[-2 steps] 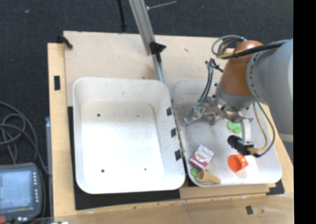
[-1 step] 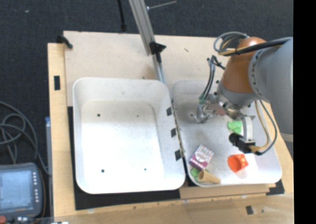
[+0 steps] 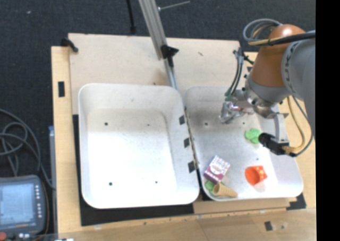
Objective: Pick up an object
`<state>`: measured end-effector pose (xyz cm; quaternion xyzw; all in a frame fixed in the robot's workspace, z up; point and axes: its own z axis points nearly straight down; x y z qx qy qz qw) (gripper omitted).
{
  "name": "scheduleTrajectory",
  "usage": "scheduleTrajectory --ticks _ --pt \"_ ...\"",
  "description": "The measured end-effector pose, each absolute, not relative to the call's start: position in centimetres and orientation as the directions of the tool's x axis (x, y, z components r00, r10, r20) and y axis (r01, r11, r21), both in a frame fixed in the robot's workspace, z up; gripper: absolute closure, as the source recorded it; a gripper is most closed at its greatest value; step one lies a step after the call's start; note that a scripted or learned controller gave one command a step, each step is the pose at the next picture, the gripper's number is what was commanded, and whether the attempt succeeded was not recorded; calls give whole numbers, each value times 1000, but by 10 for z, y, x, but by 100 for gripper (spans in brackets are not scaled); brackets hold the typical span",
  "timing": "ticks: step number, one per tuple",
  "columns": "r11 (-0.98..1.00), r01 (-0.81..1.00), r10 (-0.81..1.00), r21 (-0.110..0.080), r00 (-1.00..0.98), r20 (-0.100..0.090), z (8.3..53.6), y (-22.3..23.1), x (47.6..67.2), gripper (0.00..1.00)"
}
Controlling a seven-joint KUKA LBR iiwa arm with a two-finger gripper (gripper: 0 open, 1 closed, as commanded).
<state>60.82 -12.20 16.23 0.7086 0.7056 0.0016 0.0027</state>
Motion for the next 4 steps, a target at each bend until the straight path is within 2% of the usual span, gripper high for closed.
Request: scheduleTrajectory --ticks 1,2,3,4 --pt "2 1000 1000 7 -2 -1 208 -126 616 100" --pt "3 1000 1000 8 -3 -2 272 -131 613 100" --pt "5 1000 1000 0 -5 0 258 -85 600 100" --pt "7 1000 1000 1 -7 1 265 -31 588 100"
